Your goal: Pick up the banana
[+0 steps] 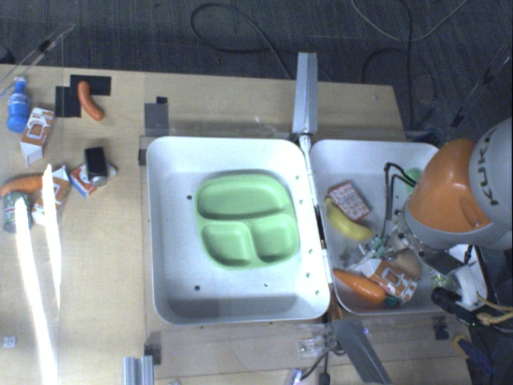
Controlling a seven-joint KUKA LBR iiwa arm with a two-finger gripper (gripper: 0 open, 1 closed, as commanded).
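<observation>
The yellow banana (349,224) lies in the right bin (362,152), near its left wall, just below a red and white packet (349,200). My gripper (386,249) is low in the same bin, to the right of the banana and slightly nearer the front, among a clutter of small items. The orange band of the arm (446,192) rises above it and hides the bin's right part. Nothing yellow shows at the gripper.
An orange carrot (360,286) and a brown packet (397,279) lie at the right bin's front. A green three-part tray (246,217) sits in the left bin (172,239). Loose items lie on the bench (120,255) at far left.
</observation>
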